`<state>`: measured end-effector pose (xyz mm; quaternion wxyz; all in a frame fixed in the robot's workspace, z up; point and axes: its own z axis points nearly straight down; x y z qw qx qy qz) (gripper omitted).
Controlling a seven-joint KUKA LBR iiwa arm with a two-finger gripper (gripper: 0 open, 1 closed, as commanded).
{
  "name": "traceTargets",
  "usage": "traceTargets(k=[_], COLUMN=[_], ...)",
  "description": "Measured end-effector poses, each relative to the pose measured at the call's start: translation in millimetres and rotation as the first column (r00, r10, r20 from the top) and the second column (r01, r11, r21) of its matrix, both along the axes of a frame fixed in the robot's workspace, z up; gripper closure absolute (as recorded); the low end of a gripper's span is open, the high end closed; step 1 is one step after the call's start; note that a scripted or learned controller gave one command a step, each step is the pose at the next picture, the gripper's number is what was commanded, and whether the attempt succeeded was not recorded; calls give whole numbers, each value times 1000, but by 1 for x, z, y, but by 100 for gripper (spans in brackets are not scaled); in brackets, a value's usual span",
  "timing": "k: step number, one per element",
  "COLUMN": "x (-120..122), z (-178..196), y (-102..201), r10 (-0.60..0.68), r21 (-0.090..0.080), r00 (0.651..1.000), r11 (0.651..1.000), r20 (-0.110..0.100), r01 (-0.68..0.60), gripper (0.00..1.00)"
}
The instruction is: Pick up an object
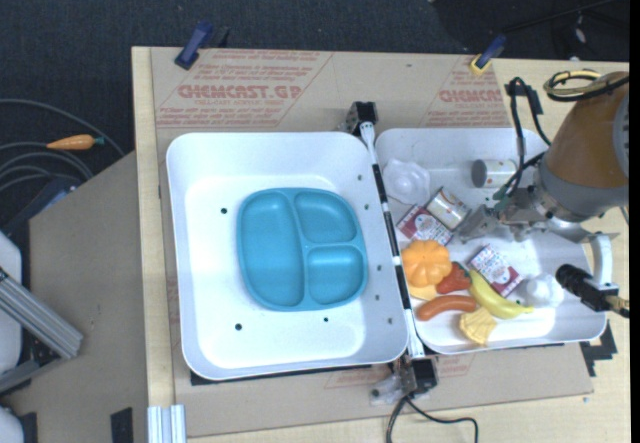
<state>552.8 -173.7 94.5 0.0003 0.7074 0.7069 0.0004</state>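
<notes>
Camera view: the gripper (487, 218) hangs low in the right bin (560, 331), whether spread or pinched I cannot tell. The red-and-white packet (428, 219) lies just left of it, its long axis slanting far-right to near-left.

The pale wooden table (160, 231) looks matt, partly covered by brown protective paper printed in red (240, 81). Both shallow white plastic bins (200, 171) (440, 143) are smooth with a soft sheen. The turquoise three-compartment plastic plate (300, 247) looks smooth, semi-gloss. The yellow toy banana (497, 298) and orange toy pumpkin (425, 266) appear glossy plastic; the red-and-white packets (424, 225) look like shiny foil
</notes>
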Motion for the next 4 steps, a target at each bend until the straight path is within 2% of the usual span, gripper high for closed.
traceTargets(k=[1, 2, 3, 4], x=[29, 74, 74, 78], z=[-9, -10, 1, 92], y=[59, 67, 67, 154], r10=[-1, 2, 2, 3], r21=[-4, 0, -1, 2], r00=[1000, 1000, 1000, 1000], r11=[1000, 1000, 1000, 1000], r20=[3, 0, 1, 2], r01=[1, -2, -2, -3], gripper=[0, 0, 100, 100])
